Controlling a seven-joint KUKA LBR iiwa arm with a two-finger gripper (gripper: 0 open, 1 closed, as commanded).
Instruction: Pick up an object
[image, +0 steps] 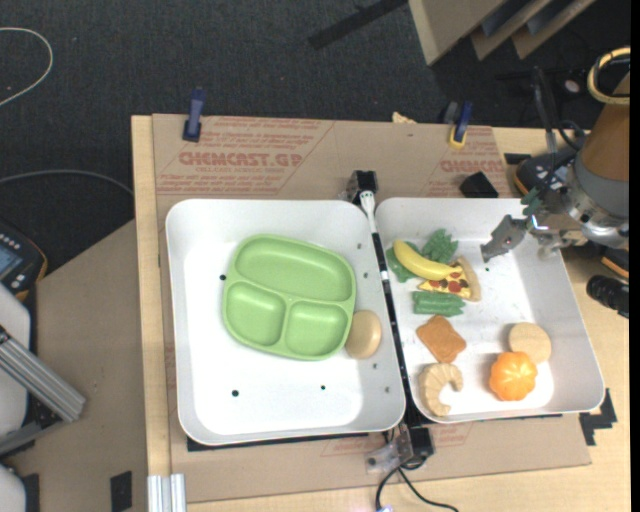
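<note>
Yellow banana (421, 262) nearest my jaws (500, 243), which grip nothing, state unclear; pizza slice (452, 281) and greens (438, 245) crowd it, so I could snag neighbours.

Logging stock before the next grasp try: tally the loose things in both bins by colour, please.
Green: 3, divided plate, leafy piece, bean pod
Yellow: 1, banana
Orange: 2, tangerine, cracker
Tan: 3, egg, croissant, round bun
Multicoloured: 1, pizza slice
Total: 10
</note>
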